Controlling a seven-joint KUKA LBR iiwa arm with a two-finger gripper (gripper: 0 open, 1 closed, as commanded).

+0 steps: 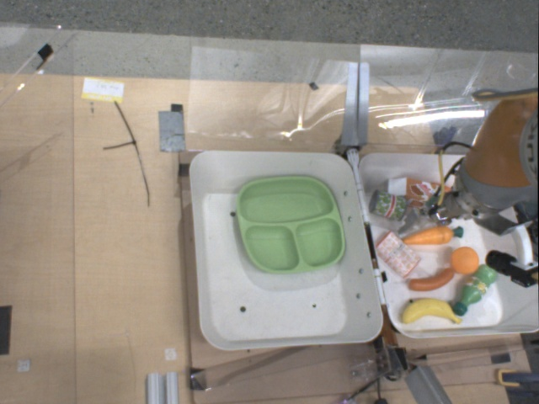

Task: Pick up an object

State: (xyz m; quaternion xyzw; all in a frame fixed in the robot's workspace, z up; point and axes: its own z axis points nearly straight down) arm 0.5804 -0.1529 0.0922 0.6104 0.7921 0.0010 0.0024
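Right shallow white bin (495, 311) contains toy food: orange plastic carrot (429, 236), round orange fruit (464, 260), red-brown sausage (431, 279), yellow banana (429, 311), green bottle (476, 289), small can (387, 204) and red-and-white packet (397, 253). Tool (441, 209) sits over this bin, near the carrot and can. Whether it is wide or narrow cannot be told, and nothing is seen held. Left shallow white bin (253, 310) carries a green divided plastic plate (290, 224).

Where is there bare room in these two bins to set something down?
The left bin has bare floor below the green plate, toward its near wall, plus a narrow strip along the plate's left. The right bin is crowded: carrot, orange, sausage, banana and more lie close together.
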